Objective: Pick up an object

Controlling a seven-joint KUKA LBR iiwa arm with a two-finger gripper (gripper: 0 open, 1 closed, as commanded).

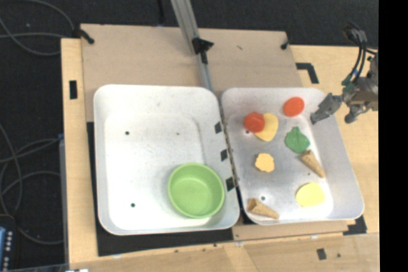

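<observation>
Resting in the left white bin [127, 111] is a round green plastic bowl [196, 190]. The right white bin [344, 162] holds small red, yellow, orange, green toy pieces and two tan cones. The two-finger gripper [338, 109] hovers at its right rim, fingers apart, holding nothing.

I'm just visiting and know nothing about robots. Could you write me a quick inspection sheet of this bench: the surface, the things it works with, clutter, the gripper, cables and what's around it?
Surface: a wooden bench bearing a left bin and a right bin, side by side.
Job's things: in the right bin, a red piece touching a yellow piece, an orange-red disc, a green piece, two cones, a small yellow piece and a yellow disc.
Clutter: a green bowl in the left bin.
Gripper: the gripper is at the right bin's upper right edge, open, holding nothing.
Cables: thin cables on the dark floor at left.
Surroundings: a slanted metal rail above the bins.
</observation>
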